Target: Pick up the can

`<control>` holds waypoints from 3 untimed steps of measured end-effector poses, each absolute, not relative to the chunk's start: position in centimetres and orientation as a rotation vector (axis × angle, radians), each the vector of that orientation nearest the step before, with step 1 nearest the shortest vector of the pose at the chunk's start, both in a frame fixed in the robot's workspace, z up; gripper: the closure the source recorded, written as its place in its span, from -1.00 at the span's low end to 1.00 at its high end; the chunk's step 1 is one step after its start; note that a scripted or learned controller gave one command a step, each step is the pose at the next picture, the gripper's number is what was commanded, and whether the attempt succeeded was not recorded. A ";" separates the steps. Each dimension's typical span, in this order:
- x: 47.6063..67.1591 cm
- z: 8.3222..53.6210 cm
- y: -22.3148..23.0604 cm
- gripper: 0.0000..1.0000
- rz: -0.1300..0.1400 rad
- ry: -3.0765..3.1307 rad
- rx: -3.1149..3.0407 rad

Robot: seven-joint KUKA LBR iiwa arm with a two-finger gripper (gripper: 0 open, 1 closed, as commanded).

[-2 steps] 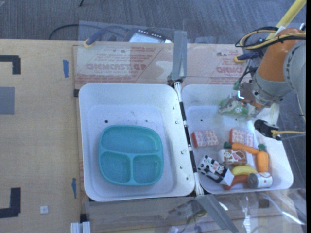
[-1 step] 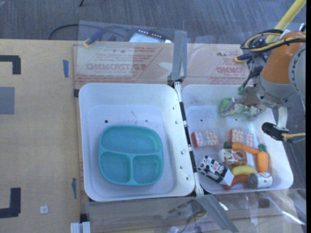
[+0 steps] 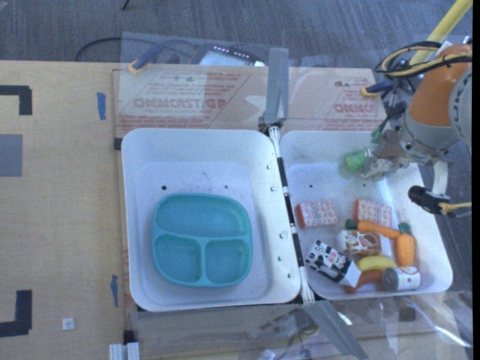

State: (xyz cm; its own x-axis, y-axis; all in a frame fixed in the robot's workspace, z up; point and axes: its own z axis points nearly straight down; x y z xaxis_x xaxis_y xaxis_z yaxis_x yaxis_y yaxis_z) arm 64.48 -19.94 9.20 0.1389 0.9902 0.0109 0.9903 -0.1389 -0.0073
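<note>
A small can (image 3: 401, 278) lies on its side at the front right corner of the right bin (image 3: 300, 172), grey end towards the left, white and red body. My gripper (image 3: 374, 163) hangs over the back of that bin, far behind the can. A green object (image 3: 354, 160) lies just to its left, touching or nearly touching it.
The right bin also holds a red-and-white box (image 3: 317, 214), a second red packet (image 3: 373, 211), two carrots (image 3: 405, 247), a banana (image 3: 375, 262), a labelled tub (image 3: 359, 242) and a black-and-white carton (image 3: 328, 259). The left bin (image 3: 142, 171) bears a teal divided plate (image 3: 201, 239).
</note>
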 end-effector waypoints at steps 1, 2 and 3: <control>64.5 9.1 -19.8 -1.00 -0.007 -2.053 -2.358; 65.6 8.3 -18.7 -1.00 0.061 -1.894 -2.462; 65.0 8.1 -14.8 -1.00 0.097 -1.527 -2.724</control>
State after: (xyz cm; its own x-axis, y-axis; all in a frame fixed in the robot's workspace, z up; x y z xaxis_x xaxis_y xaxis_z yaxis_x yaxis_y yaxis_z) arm 65.03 -14.84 8.14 0.5203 0.8528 -0.0455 0.8517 -0.5220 -0.0451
